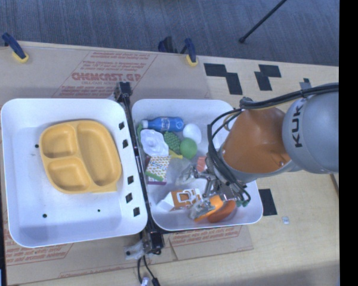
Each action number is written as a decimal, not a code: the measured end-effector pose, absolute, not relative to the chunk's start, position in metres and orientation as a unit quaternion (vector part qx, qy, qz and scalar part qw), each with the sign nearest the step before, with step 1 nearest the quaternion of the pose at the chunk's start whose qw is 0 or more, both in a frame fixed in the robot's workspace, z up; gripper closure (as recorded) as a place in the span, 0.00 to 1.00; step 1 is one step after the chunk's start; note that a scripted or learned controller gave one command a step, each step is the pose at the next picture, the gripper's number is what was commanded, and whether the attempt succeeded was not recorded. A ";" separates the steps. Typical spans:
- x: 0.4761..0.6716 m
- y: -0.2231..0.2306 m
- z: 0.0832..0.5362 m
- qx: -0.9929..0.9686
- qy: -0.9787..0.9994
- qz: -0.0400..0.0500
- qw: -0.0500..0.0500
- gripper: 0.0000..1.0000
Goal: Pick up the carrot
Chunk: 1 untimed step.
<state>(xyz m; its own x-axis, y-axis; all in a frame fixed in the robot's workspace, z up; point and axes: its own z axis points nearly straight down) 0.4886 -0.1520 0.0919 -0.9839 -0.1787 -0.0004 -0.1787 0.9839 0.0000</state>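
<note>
Since carrot [218,209] is lying at right bin [250,109] front wall, claw [210,202] is reaching down there; grip state: cannot tell.

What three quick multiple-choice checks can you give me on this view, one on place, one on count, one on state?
1. Where does the tool sit?
A. over the left bin
B. low in the right bin, at the carrot
C. off the bench

2. How many compartments has the yellow tray?
A. two
B. three
C. five

3. How does the blue bottle lie?
A. on its side in the right bin
B. upright in the left bin
C. on the yellow tray

Answers: 1 B, the tool is down beside the orange carrot near the right bin's front corner. 2 B, one long section and two small ones show. 3 A, it lies flat along the bin's far wall.
</note>
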 end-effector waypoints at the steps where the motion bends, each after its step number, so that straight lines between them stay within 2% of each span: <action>1: 0.489 -0.152 0.102 -0.090 0.996 0.000 0.000 1.00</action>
